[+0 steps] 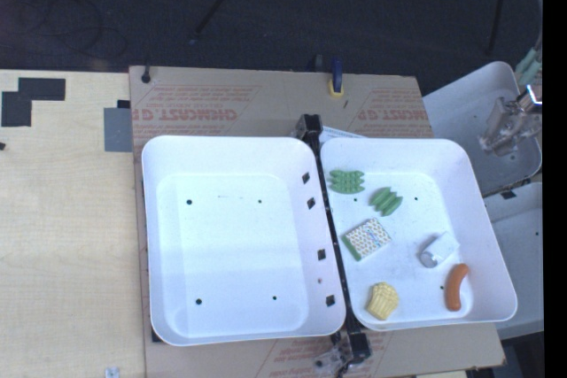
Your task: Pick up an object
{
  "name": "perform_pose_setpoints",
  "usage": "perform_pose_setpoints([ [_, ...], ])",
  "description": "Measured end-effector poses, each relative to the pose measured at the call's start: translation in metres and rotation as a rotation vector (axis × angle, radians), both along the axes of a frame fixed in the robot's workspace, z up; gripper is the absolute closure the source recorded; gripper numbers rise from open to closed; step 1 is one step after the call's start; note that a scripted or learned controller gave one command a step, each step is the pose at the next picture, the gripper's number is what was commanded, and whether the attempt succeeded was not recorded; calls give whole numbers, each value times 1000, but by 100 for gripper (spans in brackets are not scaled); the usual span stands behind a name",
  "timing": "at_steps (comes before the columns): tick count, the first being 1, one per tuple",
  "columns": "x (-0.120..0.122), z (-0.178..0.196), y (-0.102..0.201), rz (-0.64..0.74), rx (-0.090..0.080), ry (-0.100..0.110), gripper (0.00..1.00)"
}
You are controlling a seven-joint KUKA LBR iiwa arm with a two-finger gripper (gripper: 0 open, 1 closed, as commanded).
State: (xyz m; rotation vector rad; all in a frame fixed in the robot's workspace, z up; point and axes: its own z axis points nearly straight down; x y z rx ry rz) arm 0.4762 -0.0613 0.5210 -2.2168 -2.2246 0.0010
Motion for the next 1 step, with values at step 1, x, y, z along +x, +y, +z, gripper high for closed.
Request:
perform_pose_setpoints([
  [1,20,1,37,1,0,1,100],
])
